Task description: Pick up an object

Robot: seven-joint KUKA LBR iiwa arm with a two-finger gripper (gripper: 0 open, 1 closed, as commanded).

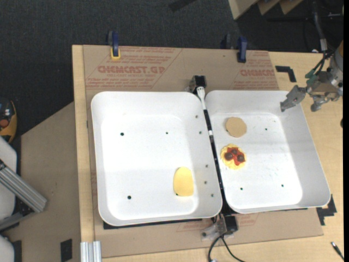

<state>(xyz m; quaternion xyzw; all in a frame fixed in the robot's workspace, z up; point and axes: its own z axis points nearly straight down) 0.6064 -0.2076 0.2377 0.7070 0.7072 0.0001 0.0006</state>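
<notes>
We've got three candidates to grab. The yellow oval piece (184, 181) is smooth, a bit glossy, egg-shaped, lying flat in the left bin (109, 146) near its front-right corner, long axis running front to back. Past the divider seam from it, in the right bin (305, 162), sits a flat tan disc (236, 127), matte and cookie-like, round so no real heading. Just in front of that disc, apart from it, is a small yellow round with dark red blobs on top (233, 156), lumpy-looking.

Both bins are shallow white plastic with rounded corners and small dark dots on the floor. They sit on a brown cardboard sheet (163, 64) with red print, held by blue clamps (114, 39) at the back. Dark carpet behind that.

The gripper (304, 98) hangs above the right bin's back-right corner, well away from the tan disc, fingers spread, nothing between them.
</notes>
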